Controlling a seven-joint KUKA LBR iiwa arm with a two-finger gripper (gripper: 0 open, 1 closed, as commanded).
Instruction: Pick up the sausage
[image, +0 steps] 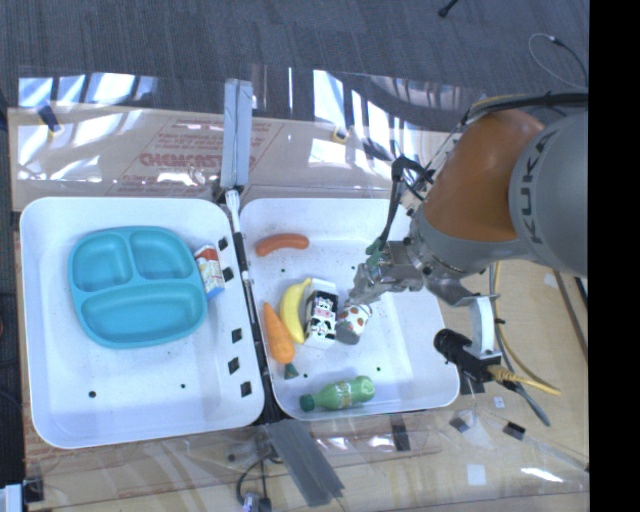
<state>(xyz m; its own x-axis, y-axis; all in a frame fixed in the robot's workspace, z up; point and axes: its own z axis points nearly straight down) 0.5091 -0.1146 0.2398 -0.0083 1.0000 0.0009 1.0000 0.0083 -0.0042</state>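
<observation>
Orange and long, the sausage (282, 243) is lying flat near the top of the right bin (420, 392), close to the wall between the two bins. The gripper (368, 281) is hanging lower down and to the right, well apart from the sausage and closer to a small spotted cup (352, 321). Nobody can tell from up here how the gripper is set, and nothing is showing inside it. To do this step well, the arm is probably needing to slide up and left until it is right over the middle of the sausage, turn to cross its short side, then go down softly. The sausage is having clear room around it, so little is blocking the way. A banana (293, 309), a carrot (278, 334), a little cow carton (321, 316) and a green bottle (340, 394) are sitting lower in the same bin. A blue plate (136, 285) and a small can (209, 271) are resting in the left bin (40, 400).
</observation>
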